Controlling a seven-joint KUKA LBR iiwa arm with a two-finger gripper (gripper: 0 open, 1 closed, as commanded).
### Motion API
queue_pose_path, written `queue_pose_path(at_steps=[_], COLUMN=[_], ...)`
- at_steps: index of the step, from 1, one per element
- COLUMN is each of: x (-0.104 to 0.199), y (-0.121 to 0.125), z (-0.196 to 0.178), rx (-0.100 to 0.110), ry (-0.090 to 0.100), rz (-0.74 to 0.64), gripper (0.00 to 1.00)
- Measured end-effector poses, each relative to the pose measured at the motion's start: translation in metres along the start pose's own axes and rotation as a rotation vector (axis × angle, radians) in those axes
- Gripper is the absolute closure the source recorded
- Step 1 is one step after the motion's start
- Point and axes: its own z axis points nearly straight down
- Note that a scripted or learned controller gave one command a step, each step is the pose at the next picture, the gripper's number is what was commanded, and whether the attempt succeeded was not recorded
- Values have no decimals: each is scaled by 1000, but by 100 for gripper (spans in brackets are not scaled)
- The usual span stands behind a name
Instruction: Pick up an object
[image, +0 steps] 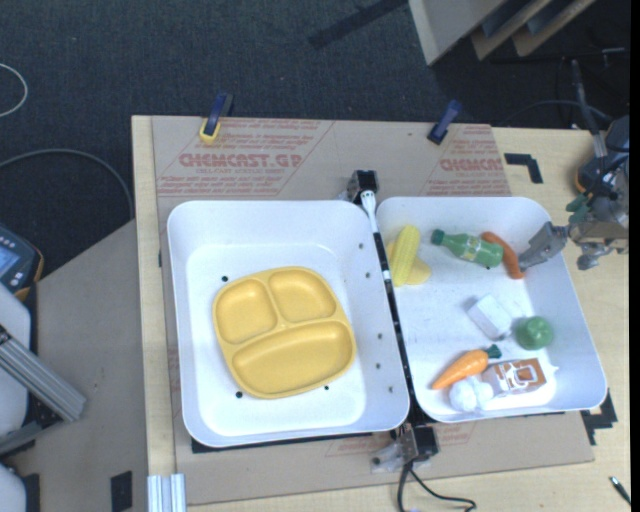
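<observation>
The right bin (570, 300) holds several toys: a yellow corn cob (405, 255), a green bottle (468, 248) lying on its side, a small orange piece (507, 256) beside it, a white block (491, 315), a green ball (534, 331), a carrot (462, 368) and an orange-and-white box (518, 377). My gripper (560, 257) hangs over the bin's right rim, just right of the orange piece. Its fingers (545, 243) stand apart, open, with nothing between them.
The left bin (190, 300) holds a yellow divided plate (284, 329). A black divider strip (385, 290) runs between the bins. Clamps (213, 117) hold the cardboard sheet at the back. A small white object (463, 397) lies by the box.
</observation>
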Motion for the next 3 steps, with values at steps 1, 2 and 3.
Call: queue_pose_path(at_steps=[1, 2, 3], x=[0, 63, 96], y=[1, -20, -58], z=[-11, -228, -62], rx=[-3, -22, 19], ry=[-2, -3, 4], rz=[0, -6, 0], gripper=[100, 100, 100])
